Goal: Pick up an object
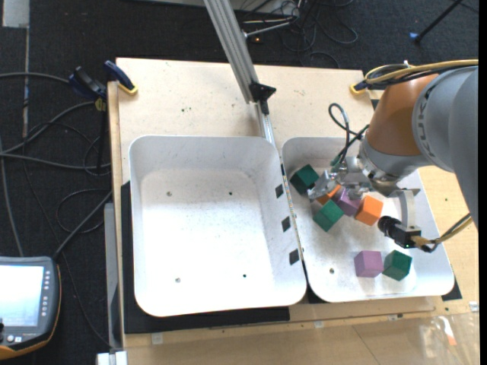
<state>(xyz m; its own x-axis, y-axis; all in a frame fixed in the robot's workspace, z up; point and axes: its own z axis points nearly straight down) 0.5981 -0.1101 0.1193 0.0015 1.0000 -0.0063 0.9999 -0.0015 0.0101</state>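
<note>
down in the right bin (426, 280), pincer (340, 187) parked over the cluster of blocks (335, 204) around 9 o'clock of the wrist, probably since that's the densest pick spot. can't tell if it's apart or together.

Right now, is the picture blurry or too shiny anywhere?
Camera view: mostly sharp and evenly lit; the two shallow white plastic bins look bright but not washed out, the small purple cube casts only a soft shadow, and the grey-and-orange arm hides part of the block pile.
</note>
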